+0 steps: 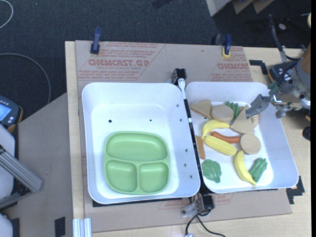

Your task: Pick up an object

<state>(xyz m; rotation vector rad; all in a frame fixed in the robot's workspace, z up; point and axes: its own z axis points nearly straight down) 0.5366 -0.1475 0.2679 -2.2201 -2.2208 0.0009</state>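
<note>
The right bin point(281, 147) holds several toy foods: a yellow banana point(214, 127), a corn cob point(220, 145), a red sausage point(227, 137), two tan round slices point(222, 113) point(250, 143), a second banana point(242, 167), green broccoli point(211, 170) and a green vegetable point(258, 168). My gripper point(268, 108) hangs over the bin's upper right part, right of the food pile. Its grey fingers point(254, 106) stand apart, open, with nothing between them.
The left bin point(98, 102) bears a green divided plate point(137, 162). A tan toast slice point(201, 107) and an orange stick point(200, 147) lie near the wall between the bins. Clamps point(96, 40) point(227, 45) pin the cardboard at the back edge.
</note>
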